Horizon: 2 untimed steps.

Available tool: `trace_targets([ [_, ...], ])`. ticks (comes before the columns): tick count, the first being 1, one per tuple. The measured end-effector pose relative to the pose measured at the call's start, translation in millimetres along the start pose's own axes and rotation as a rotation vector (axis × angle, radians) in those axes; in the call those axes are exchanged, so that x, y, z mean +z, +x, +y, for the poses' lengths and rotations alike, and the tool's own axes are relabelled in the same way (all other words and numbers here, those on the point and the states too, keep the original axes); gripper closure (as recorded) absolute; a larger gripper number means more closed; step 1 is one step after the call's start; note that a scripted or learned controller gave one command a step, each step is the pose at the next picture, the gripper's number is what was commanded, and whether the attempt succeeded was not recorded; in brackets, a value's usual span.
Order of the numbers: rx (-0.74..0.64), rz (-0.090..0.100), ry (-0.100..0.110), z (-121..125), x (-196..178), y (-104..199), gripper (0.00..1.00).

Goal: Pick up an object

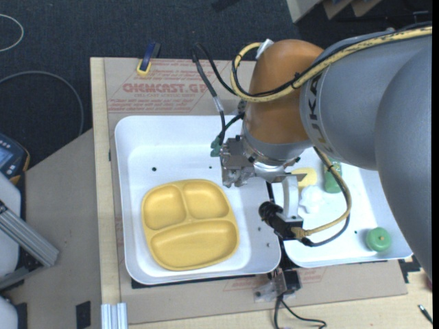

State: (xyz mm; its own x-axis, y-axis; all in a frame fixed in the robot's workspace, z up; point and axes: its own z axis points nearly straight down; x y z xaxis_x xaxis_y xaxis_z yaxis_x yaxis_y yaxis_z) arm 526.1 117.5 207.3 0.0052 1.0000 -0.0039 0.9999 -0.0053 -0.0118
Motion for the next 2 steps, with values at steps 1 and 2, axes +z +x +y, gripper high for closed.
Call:
trace_targets([
  [1,0.002,0.0,-0.014,51.0,24.0,-73.2,1.0],
  [2,-0.014,0.01,-0.032,35.9,-138.2,-10.5,1.0],
])
